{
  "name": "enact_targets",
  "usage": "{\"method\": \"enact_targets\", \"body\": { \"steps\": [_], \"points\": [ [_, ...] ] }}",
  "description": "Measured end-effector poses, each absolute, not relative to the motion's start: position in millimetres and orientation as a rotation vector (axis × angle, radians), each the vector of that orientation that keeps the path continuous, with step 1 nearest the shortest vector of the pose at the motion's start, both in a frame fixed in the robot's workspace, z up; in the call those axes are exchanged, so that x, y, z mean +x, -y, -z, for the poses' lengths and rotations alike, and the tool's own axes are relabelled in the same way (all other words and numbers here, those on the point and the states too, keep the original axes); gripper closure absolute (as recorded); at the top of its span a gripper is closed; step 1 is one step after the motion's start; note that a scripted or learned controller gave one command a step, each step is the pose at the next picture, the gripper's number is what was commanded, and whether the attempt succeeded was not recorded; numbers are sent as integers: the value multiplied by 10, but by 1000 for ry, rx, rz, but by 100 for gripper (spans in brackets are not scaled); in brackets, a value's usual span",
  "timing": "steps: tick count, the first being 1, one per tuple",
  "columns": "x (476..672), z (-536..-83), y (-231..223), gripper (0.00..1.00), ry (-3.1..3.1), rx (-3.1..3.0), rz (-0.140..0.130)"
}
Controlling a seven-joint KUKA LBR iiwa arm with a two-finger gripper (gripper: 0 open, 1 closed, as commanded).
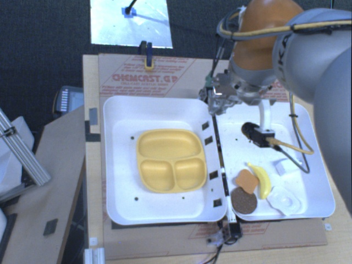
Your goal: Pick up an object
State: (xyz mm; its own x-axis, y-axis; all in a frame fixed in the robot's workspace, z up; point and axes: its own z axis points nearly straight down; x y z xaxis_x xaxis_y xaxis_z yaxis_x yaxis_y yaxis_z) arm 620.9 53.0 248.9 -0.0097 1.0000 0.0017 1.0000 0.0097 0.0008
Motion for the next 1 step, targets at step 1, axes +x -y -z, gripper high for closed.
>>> {"method": "enact_targets", "body": {
  "steps": [1],
  "points": [
    [6227,-2519,-1043,100,2232,-2211,5]
  ]
}}
